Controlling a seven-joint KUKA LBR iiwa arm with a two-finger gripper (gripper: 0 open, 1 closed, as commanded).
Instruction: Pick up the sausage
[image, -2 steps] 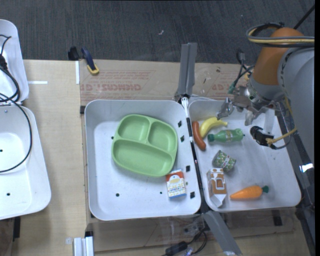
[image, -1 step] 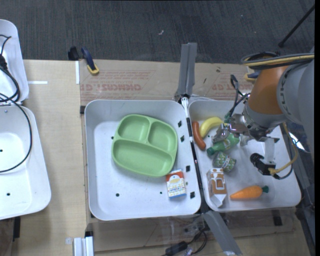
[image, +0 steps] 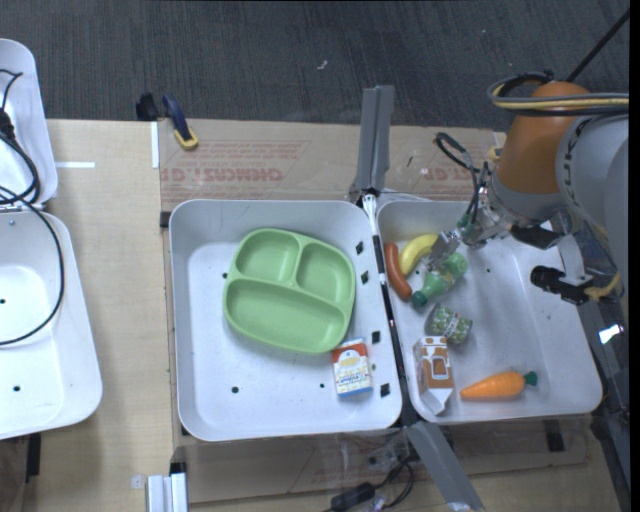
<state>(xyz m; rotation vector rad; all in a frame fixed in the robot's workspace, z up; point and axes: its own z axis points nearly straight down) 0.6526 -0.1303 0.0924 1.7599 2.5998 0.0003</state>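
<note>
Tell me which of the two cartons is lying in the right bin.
The orange and white carton, lying beside the carrot. The other, a blue and white carton, sits in the left bin below the green plate.

Gripper (image: 447, 243) low in right bin (image: 560, 330), tips just over green bottle (image: 440, 280), beside banana (image: 417, 250). Sausage (image: 397, 272) lies just left of banana, along bin's left wall, apart from gripper. Green can (image: 449, 325), carton (image: 434, 368), carrot (image: 497, 385) nearer bin's front. Left bin (image: 200, 330): green divided plate (image: 291, 290), small box (image: 352, 371).

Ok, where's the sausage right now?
In the right bin, the sausage lies against the left wall, touching the banana.
</note>
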